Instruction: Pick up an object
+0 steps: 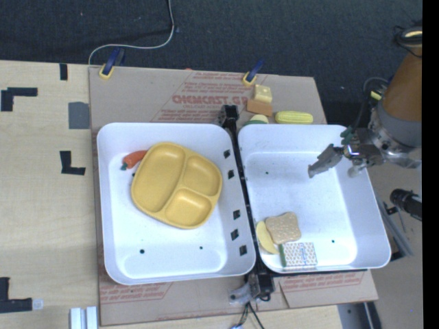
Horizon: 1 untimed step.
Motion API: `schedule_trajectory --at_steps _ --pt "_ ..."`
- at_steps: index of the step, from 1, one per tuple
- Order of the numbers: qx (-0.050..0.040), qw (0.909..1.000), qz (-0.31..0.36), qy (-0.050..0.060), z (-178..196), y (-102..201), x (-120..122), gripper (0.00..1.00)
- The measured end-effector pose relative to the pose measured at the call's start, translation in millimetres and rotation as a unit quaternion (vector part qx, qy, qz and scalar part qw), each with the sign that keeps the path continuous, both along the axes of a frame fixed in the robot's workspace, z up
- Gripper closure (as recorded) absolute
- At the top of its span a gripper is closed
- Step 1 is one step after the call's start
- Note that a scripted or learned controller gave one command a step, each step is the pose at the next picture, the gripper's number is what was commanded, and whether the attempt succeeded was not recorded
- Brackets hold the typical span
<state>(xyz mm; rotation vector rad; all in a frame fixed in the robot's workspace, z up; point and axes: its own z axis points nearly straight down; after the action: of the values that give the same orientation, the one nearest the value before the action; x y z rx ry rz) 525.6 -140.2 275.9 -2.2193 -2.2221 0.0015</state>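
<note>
My gripper (334,171) hangs over the upper right part of the right bin (312,204). Its fingers stand open and hold nothing. At that bin's front left lie a tan bread-like slice (283,227), a yellow disc (263,238) partly under it, and a small green and white box (299,255). All three are well below and left of the gripper. The left bin (116,204) holds a yellow compartment plate (177,185), with an orange carrot-like piece (134,158) peeking out at the plate's upper left.
Behind the bins, on the cardboard sheet (206,94), sit a tan block (260,101), a yellow corn cob (293,118) and a pale green item (258,120). A black divider (236,184) runs between the bins. A cable (158,40) trails across the dark floor.
</note>
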Motion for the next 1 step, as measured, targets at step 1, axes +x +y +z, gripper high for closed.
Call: schedule_trajectory --at_steps 1 --pt "0.0016 1.0000 -0.001 0.006 -111.0 5.8 -33.0 0.00"
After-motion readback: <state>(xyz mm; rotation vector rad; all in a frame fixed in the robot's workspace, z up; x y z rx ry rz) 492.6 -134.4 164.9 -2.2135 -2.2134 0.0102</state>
